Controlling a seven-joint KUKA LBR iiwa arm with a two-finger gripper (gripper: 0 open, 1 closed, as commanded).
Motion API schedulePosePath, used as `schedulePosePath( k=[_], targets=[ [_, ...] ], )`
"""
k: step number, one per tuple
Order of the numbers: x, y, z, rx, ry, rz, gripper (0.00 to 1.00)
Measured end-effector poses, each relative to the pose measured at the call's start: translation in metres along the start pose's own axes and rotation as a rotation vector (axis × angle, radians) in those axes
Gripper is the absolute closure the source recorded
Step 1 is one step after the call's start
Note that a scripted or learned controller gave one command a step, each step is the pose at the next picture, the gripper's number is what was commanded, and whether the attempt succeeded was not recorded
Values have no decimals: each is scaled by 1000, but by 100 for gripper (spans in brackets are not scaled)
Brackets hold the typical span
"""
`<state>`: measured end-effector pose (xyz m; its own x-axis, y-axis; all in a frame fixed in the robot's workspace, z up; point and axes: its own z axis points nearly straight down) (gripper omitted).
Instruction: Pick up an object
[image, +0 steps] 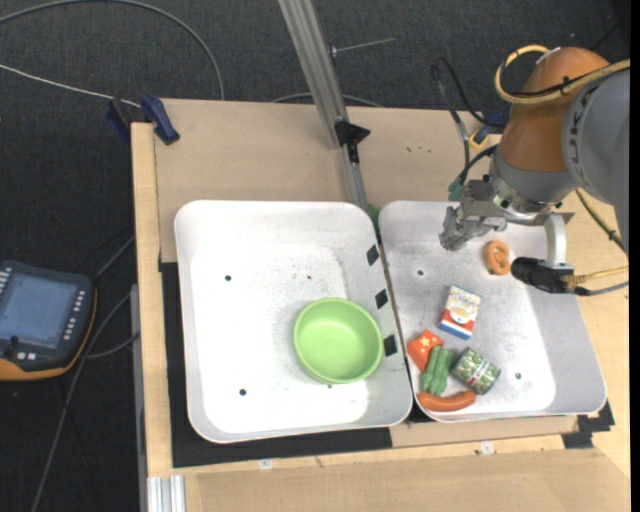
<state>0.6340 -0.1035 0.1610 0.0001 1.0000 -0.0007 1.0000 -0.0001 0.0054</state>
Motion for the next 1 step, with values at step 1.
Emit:
schedulePosePath(
  k=[1],
  targets=[
    [10,2,-51,0,0,-1,100]
  ],
)
